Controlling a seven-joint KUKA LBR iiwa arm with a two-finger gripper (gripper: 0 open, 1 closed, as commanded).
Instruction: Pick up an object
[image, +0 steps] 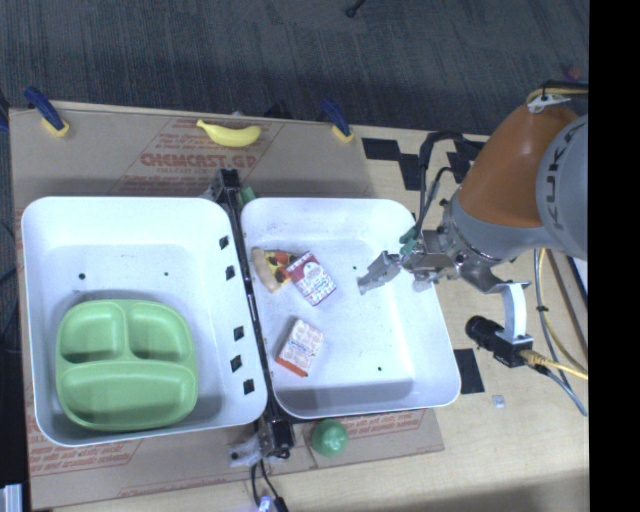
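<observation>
Nearest cam: green ball (328, 436) on counter (500, 440), below rt bin (420, 385). Targets in rt bin: small packet (300, 347) mid-floor, red/white packet (311, 278) + snack bag (268, 267) at left wall. Gripper (378, 272) above bin floor, right of packets, holding nothing; finger state: can't tell. Step: approach. Next: shift left over a packet, descend.
</observation>
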